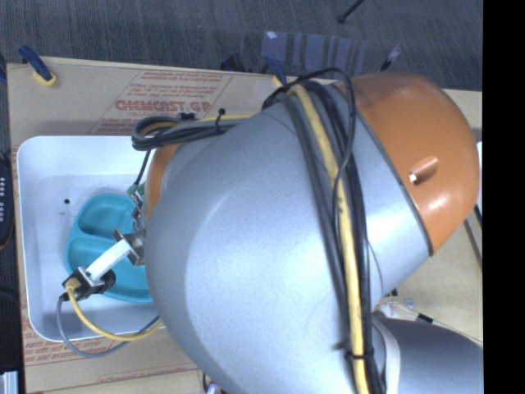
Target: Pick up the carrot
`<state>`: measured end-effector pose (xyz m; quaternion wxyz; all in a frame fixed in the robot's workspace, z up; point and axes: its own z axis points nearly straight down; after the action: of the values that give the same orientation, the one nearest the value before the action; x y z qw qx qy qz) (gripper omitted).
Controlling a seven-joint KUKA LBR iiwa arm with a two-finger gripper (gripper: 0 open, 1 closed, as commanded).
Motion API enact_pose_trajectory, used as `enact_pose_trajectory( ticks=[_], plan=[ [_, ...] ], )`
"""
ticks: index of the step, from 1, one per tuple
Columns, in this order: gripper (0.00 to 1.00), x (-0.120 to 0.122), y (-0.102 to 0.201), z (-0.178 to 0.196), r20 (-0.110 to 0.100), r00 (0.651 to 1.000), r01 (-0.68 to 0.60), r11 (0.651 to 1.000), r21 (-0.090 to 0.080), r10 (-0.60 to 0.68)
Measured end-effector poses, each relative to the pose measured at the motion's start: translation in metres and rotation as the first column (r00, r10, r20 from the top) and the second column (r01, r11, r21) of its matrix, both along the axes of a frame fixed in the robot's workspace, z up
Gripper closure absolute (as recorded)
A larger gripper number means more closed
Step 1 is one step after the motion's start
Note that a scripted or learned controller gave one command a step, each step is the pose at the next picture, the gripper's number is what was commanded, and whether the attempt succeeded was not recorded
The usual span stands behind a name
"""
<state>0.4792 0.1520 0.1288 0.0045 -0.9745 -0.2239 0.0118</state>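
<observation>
grey metal arm [271,253] looms over the shallow white plastic bin [37,220], above a turquoise object [94,228], perhaps a bowl; jaws' state: cannot tell.

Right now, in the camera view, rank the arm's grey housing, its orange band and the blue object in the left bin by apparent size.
1. Grey housing, though nearness to the camera inflates it.
2. Orange band.
3. Blue object, partly hidden behind the arm.

counter [189,89]: tan board with red print, seen at 12 and 9 o'clock | on counter: white bin [33,220] at 9 o'clock, teal object [98,232] lying inside it | blue-and-yellow clamp [37,66] on counter's 10 o'clock corner | counter's 3 o'clock side: pale strip [467,109]
</observation>
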Motion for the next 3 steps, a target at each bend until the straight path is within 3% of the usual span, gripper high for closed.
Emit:
enact_pose_trajectory(
  ticks=[1,2,3],
  plan=[
    [0.0,0.07,-0.049,0.063,0.018,0.997,0.082,0.997,-0.001,-0.082],
    [0.0,0.046,0.001,-0.003,0.006,0.973,0.231,0.973,-0.008,-0.231],
    [0.0,0.018,-0.128,0.064,0.015,0.969,0.247,0.969,0.0,-0.247]
  ],
)
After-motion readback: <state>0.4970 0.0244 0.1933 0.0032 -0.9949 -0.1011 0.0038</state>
